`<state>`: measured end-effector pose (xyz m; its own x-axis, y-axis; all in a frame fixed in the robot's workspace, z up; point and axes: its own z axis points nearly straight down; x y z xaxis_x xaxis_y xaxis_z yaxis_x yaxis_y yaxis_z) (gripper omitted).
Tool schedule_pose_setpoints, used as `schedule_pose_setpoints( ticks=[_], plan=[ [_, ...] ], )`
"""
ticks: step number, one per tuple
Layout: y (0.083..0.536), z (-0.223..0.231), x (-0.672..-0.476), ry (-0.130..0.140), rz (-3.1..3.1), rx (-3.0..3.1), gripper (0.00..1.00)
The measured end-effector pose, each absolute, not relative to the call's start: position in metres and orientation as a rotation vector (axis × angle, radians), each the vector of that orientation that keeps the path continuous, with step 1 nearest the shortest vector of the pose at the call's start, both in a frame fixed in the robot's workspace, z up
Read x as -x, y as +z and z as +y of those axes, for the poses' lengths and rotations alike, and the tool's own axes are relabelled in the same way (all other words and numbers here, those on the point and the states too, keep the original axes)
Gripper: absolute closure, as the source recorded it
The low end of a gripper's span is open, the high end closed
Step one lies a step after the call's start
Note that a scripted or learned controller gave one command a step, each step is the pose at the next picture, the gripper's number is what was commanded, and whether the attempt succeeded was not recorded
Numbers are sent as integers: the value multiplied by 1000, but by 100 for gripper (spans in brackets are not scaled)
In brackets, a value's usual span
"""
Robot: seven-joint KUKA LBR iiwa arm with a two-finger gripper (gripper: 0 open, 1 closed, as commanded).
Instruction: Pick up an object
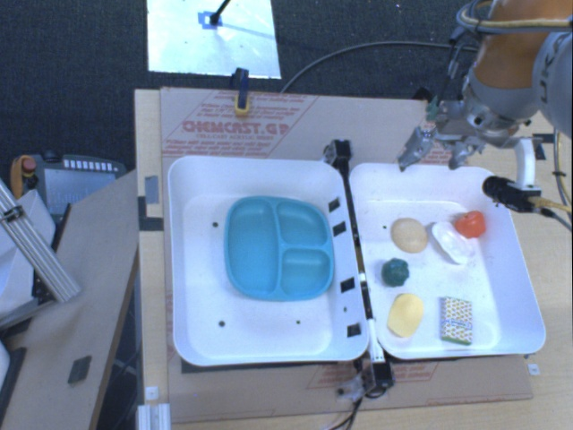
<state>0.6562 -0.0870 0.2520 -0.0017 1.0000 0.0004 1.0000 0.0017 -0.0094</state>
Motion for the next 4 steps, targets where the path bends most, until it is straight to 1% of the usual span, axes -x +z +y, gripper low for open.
schedule_pose_setpoints(
  ticks=[1,2,3,4],
  plan=[
    [259,-87,-658,-2,-2226,2219,0],
    [198,-82,-661,2,-2225,2217,0],
    [138,-90,-660,4,-2221,2219,0],
    [86,-89,-660,2,-2221,2220,0]
  ],
)
